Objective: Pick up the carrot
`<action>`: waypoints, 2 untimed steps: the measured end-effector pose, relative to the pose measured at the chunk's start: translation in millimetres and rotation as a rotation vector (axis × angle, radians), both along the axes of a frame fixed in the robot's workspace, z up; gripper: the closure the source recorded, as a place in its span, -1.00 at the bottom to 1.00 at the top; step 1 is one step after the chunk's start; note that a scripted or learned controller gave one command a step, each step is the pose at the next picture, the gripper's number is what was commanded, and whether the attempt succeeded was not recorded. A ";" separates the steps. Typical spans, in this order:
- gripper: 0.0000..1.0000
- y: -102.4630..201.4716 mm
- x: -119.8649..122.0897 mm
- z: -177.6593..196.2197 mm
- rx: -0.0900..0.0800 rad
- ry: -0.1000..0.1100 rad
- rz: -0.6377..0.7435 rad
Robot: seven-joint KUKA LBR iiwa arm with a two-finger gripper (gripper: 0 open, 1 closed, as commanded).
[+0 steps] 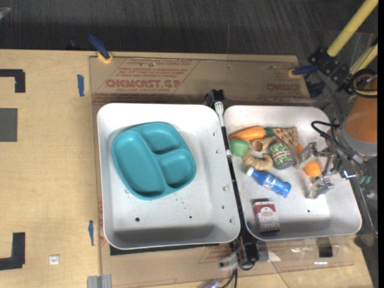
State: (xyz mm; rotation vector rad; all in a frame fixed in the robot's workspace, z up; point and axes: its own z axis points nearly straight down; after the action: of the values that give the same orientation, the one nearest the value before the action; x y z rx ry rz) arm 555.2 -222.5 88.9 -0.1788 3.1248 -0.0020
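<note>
The carrot (pixel 252 132), orange with a green top pointing left, lies at the back left of the right bin (pixel 345 218). My gripper (pixel 314 170) is low over the right side of that bin, well to the right of the carrot and apart from it. Its fingers (pixel 308 153) stand open, and a small orange object (pixel 312 169) sits between them without being clamped.
Around the carrot lie a green piece (pixel 239 147), a tan ring-shaped item (pixel 258 158), a green can (pixel 280 153) and a waffle-like piece (pixel 287 136). A blue bottle (pixel 270 183) and a red box (pixel 266 215) lie nearer the front. The left bin (pixel 114 221) holds a teal divided plate (pixel 153 158).
</note>
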 end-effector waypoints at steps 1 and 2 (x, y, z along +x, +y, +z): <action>1.00 0.1 4.9 14.2 -0.003 -0.015 0.000; -1.00 0.4 4.4 13.3 -0.003 -0.013 0.000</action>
State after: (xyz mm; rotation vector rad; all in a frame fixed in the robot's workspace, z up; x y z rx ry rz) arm 559.6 -222.1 102.2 -0.1787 3.1118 -0.0071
